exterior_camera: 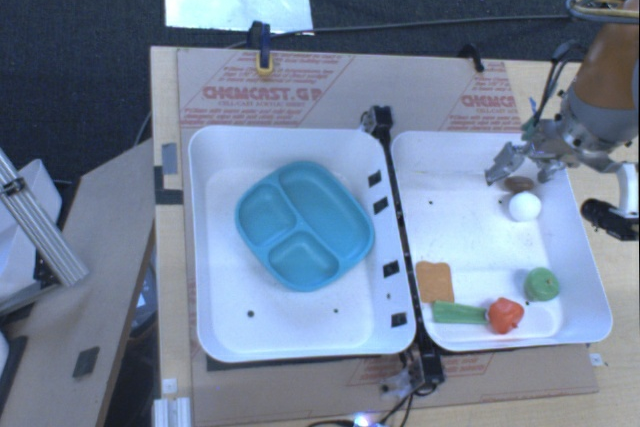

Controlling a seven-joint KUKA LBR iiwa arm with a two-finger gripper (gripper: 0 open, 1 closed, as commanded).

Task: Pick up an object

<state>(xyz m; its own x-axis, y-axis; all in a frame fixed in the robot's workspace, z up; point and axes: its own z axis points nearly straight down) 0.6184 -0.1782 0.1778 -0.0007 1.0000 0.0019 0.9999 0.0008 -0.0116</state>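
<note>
The gripper [522,163] hangs over the upper part of the right bin [450,185], its two grey fingers [502,165] spread apart with nothing between them. Just below it lies a small flat brown piece [518,184], touching a smooth white ball [524,207]. Nearer the front rim sit a round green object [542,284], an orange-red lump [505,314] against a green stick [458,312], and a tan square [434,281]. The left bin [215,215] holds a blue divided plate [303,225].

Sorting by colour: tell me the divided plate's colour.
Light blue plate, clearest in the camera view.
</note>
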